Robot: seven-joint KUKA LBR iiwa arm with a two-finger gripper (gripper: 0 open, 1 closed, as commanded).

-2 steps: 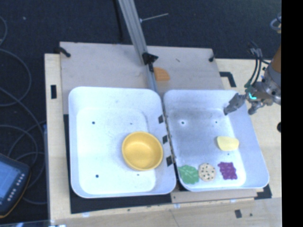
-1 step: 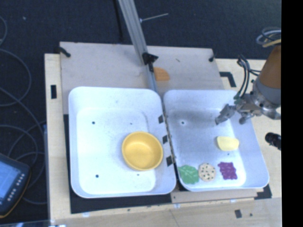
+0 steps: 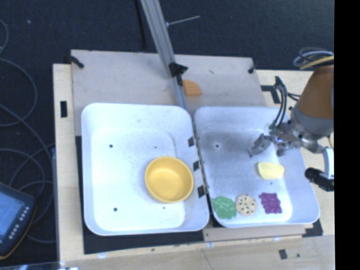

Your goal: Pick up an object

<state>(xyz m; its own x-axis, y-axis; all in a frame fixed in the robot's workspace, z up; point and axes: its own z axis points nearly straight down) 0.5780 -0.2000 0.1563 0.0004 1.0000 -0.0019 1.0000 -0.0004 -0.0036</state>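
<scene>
We see a tan counter (image 3: pixel 129 77) on dark floor (image 3: pixel 56 16), cables (image 3: pixel 22 122) left; the gripper (image 3: pixel 269 143) spread open, holding nothing, in the right bin (image 3: pixel 236 122).

Even, fairly bright light washes out the white bins (image 3: pixel 101 128), shadows faint, the whole picture slightly soft.

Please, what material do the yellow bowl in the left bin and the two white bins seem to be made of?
The yellow bowl looks like moulded plastic: one even colour, smooth thick rim, a soft satin sheen; glazed ceramic is not excluded. The left bin and the right bin look like thin formed plastic, matt white, with rounded corners and grey scuffing on their floors.
</scene>
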